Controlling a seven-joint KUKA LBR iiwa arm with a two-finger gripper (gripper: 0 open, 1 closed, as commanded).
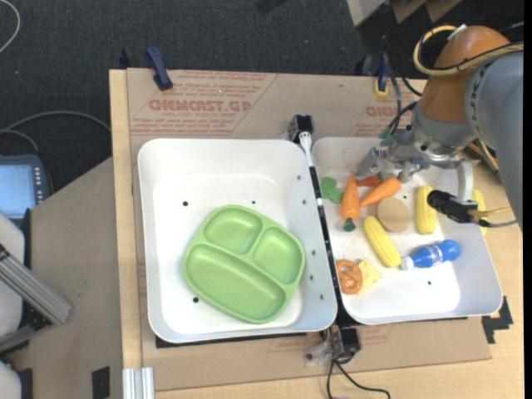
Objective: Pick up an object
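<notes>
Over the right bin's (465, 302) far edge I see the hand (384, 166) above two carrots (366, 196); its grip I cannot tell; corn (381, 241), bottle (432, 255) crowd nearby; near corner lies open.

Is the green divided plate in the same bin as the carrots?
No, the green divided plate lies alone in the left bin, while the carrots lie in the right bin.

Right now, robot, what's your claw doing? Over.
Gripper low in right bin, above carrots. Grip unclear. Corn, bottle nearby. Green plate in left bin.
</notes>
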